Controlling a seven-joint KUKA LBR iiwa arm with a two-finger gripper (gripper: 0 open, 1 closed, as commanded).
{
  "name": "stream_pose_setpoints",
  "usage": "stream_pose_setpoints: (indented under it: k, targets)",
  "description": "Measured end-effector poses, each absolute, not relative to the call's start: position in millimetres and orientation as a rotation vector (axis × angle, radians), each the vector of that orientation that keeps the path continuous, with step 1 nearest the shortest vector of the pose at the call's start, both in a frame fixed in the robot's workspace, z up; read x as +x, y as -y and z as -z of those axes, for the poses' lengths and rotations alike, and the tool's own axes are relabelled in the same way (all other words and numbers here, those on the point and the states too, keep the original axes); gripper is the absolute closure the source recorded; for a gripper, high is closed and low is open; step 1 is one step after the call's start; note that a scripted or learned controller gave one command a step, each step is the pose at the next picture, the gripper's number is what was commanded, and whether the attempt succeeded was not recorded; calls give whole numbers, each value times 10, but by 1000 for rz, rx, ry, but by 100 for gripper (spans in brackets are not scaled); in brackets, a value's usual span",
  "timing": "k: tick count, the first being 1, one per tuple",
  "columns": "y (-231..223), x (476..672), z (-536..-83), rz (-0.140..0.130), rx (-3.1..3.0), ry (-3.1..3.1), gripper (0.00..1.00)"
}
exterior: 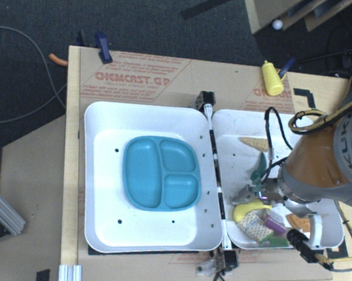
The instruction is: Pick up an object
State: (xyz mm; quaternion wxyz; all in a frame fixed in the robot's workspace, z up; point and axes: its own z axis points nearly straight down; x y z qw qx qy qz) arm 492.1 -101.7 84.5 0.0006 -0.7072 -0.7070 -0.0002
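The right bin (235,125) holds a heap of small items near its front. There I see a yellow banana-like piece (246,211), a speckled beige item (255,226), a purple piece (274,225) and an orange piece (298,222). A teal object (260,168) and a tan wedge (253,142) lie farther back. My gripper (256,191) is low in this bin, just above the yellow piece and beside the teal object. The grey arm with its orange band covers the bin's right part.
A blue divided plate (161,172) lies in the middle of the left bin (94,160). A yellow clamp (271,79) and a blue clamp (102,48) sit on the board behind the bins. A black cable (269,129) loops over the right bin.
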Motion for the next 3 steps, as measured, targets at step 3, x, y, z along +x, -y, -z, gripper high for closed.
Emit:
stream_pose_setpoints:
  k: [3]
  targets:
    - [1702, 6288, -849, 0, -2220, 2224, 0]
